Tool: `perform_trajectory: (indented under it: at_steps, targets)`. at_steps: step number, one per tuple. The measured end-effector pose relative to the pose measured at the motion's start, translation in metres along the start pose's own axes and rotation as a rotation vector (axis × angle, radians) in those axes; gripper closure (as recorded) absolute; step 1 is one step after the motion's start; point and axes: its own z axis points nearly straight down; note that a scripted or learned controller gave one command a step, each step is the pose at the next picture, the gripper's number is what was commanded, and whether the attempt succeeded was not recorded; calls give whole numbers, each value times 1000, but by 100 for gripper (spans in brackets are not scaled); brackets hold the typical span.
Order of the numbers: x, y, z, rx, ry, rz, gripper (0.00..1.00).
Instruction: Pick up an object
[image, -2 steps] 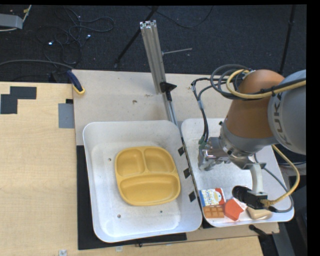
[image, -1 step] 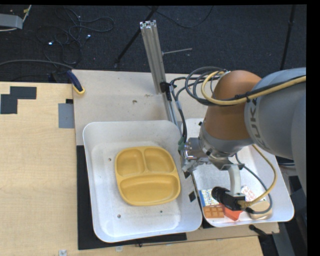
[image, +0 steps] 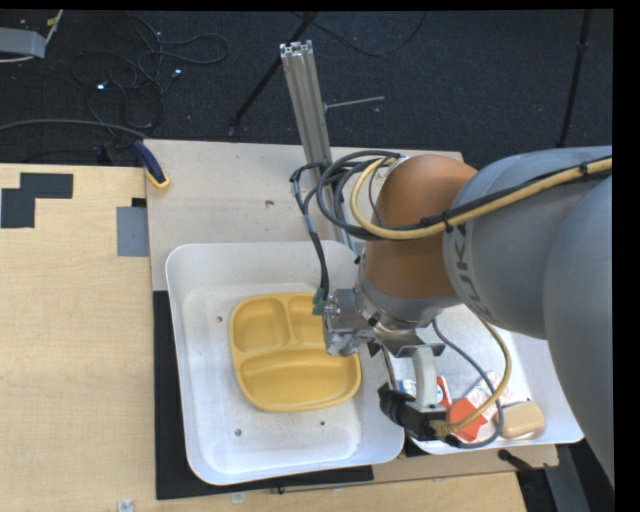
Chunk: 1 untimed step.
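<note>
Tray: I saw the yellow divided tray (image: 290, 355) in the left bin (image: 200, 300).
Hand: the hand (image: 345, 335) sat at the tray's 3 o'clock edge (grip: I couldn't tell).

Place: I'm looking down on a robotics lab bench, not a home or shop.
Arm: my big grey arm (image: 530, 240) with its orange band (image: 420, 235) and looped cables dominates the right side.
Bench: two shallow white bins (image: 200, 400) sit side by side on a pale wood top (image: 70, 340) with black and grey patches on it.
Fixtures: I see an aluminium extrusion post (image: 308, 105) rising behind the bins.
Floor: dark carpet (image: 450, 70) beyond the bench, strewn with loose cables (image: 70, 130) and stand legs.
</note>
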Motion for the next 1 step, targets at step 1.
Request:
perform_trajectory:
  at_steps: [1]
  targets:
    - [-2, 0, 0, -1, -1, 4, 0]
